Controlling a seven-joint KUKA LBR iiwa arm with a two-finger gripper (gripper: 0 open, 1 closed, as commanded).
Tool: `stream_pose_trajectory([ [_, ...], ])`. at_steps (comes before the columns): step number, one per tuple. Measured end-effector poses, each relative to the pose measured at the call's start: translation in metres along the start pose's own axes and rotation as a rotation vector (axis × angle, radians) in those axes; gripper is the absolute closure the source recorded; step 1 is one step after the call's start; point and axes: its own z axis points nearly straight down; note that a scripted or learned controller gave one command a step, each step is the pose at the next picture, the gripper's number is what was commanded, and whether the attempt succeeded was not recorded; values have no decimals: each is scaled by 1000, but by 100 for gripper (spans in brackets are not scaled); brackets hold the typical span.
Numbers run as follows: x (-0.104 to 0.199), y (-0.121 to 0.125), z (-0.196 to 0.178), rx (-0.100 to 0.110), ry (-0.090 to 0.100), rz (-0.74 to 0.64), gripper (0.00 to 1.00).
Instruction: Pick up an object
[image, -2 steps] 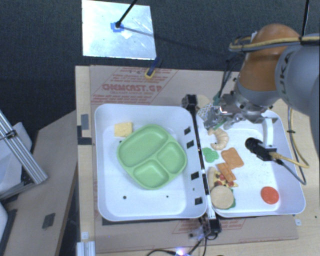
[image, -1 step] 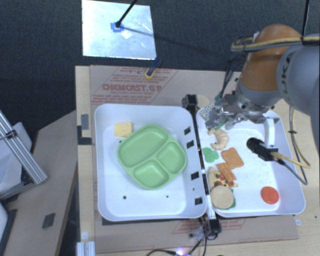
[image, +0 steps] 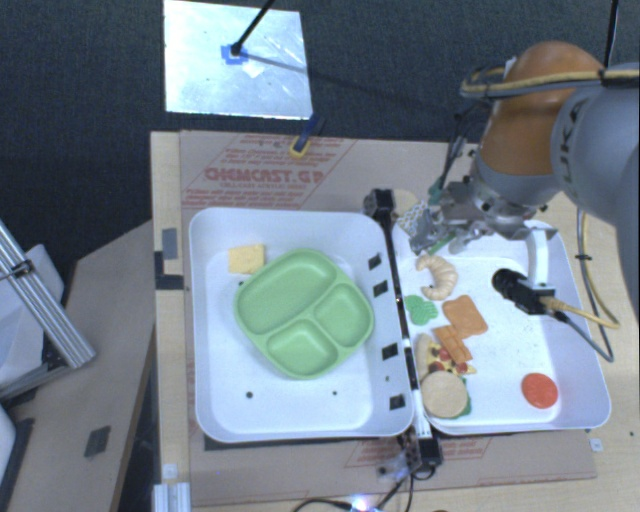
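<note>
Pastry (image: 437, 276), pale and curved like a small croissant, lies loose on the floor of the right bin (image: 505, 355), toward that bin's 10 o'clock. It looks the likeliest thing to be picked, because the tool (image: 432, 228) hangs just at its 12 o'clock, over the bin's 11 o'clock corner. Nothing is lifted yet as far as can be seen: the pastry rests flat, apart from the tool, and every other item sits on a bin floor too. I judge the task to be at the approach, with the descent, the grasp and the lift all left to do. Whether the tool is open or closed cannot be told from this slant, since its metal parts blur together against the bin wall. At the pastry's 6 o'clock sits a green piece (image: 421, 309) and at its 5 o'clock an orange cracker (image: 465, 315). A round bun (image: 446, 396) lies near the bin's 7 o'clock edge and a red disc (image: 540, 390) toward its 5 o'clock. The left bin (image: 225, 380) holds a green plate (image: 303, 312) at its centre and a yellow block (image: 246, 259) at its 11 o'clock, well apart from the tool. The arm (image: 600, 130) reaches in from 3 o'clock with its orange band (image: 535, 90) high up, bent over so the wrist points down toward 8 o'clock into the bin.
</note>
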Motion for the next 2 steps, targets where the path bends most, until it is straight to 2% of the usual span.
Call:
stream_pose_trajectory([
  [1, 7, 7, 12, 1, -1, -1, 100],
  [2, 3, -7, 19, 2, -2, 4, 100],
])
